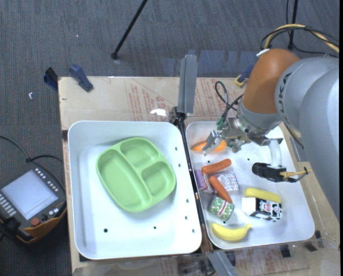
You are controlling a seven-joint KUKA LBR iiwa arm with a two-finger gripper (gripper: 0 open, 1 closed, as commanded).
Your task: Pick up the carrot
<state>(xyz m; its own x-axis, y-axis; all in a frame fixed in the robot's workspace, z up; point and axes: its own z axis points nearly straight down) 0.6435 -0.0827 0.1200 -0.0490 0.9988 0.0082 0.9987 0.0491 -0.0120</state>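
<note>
Yellow banana (230, 230) lies nearest, right of the green plate (137, 173) and lower. A reddish sausage-like piece (216, 166) sits just right of the plate. Beyond it, right of the plate's far corner, is the bright orange piece I take for the carrot (207, 146), with the gripper (222, 140) directly over it. Whether the gripper is open or has a hold, I cannot tell. Centre on the carrot, close firmly and lift straight, staying off the sausage
</note>
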